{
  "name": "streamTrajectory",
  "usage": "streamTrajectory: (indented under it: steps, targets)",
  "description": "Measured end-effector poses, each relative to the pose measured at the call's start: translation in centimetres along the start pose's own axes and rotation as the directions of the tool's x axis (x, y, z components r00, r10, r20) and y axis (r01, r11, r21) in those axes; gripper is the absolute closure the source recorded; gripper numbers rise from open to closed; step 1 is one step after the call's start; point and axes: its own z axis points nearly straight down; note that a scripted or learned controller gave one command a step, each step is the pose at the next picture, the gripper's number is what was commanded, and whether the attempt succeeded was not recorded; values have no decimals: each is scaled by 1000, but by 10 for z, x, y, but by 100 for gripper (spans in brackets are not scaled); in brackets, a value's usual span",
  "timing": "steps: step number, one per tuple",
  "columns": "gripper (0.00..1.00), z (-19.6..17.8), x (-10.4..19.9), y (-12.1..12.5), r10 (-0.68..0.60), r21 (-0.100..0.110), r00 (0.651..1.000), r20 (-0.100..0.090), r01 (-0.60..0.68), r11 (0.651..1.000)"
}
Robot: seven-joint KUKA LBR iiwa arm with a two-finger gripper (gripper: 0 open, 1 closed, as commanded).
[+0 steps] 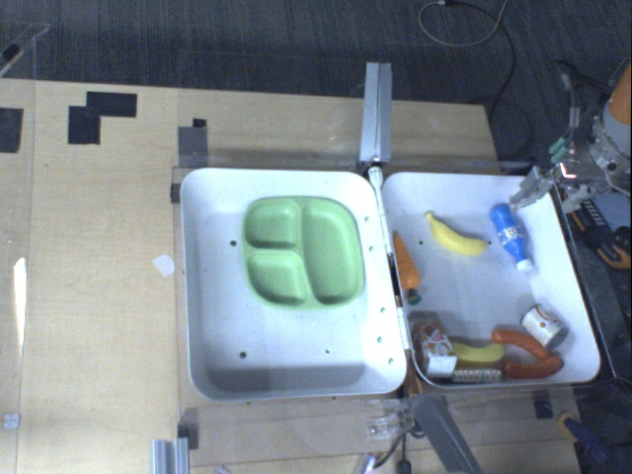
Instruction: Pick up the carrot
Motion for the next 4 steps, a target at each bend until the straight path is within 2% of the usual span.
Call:
streamTrajectory:
  steps: [1, 2, 3, 4]
  targets:
    - [0, 88, 63, 56, 204, 1, 979, -1, -204, 979]
    - [0, 146, 95, -5, -4, -34, 1000, 10, 4, 999]
    - [0, 158, 84, 7, -110, -9, 994, 2, 110, 994]
    - [100, 145, 86, 9, -112, -14, 994, 0, 112, 994]
